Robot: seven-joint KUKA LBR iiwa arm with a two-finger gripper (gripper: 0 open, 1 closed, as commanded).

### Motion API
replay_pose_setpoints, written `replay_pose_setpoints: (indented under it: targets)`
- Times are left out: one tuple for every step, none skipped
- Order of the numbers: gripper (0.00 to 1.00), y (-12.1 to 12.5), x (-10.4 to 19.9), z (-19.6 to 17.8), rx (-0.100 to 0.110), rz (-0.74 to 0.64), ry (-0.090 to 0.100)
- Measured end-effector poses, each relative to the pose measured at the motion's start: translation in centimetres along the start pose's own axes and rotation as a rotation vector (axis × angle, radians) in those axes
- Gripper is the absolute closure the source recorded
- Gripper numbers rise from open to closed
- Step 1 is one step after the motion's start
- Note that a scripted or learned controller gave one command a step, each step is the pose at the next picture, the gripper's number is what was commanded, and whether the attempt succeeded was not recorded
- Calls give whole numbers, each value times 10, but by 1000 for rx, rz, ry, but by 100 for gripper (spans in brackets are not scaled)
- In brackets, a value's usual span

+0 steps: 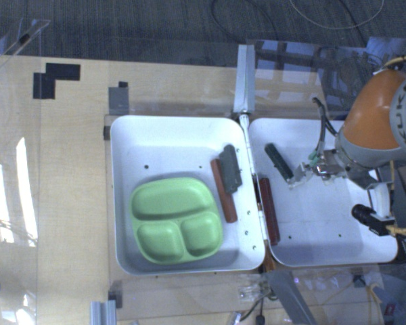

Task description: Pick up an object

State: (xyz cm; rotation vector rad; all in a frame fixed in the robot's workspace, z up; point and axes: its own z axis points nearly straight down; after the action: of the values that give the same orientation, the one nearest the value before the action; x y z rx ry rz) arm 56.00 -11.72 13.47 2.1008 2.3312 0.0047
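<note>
A dark oblong object (279,162) lies on the right bin's (325,246) floor just left of the claw (310,167), whose grip I cannot tell, while a green divided tray (176,218) sits farther left in the other bin (122,181).

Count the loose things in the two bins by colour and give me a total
Green: 1, divided tray
Reddish-brown: 2, stick in left bin, stick in right bin
Dark grey: 2, piece in left bin, bar in right bin
Total: 5
</note>
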Motion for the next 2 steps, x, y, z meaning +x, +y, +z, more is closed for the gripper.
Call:
replay_pose_setpoints:
  targets:
    - [0, 52, 17, 45, -8, -325, -2]
    - [100, 55, 18, 32, -16, -327, -4]
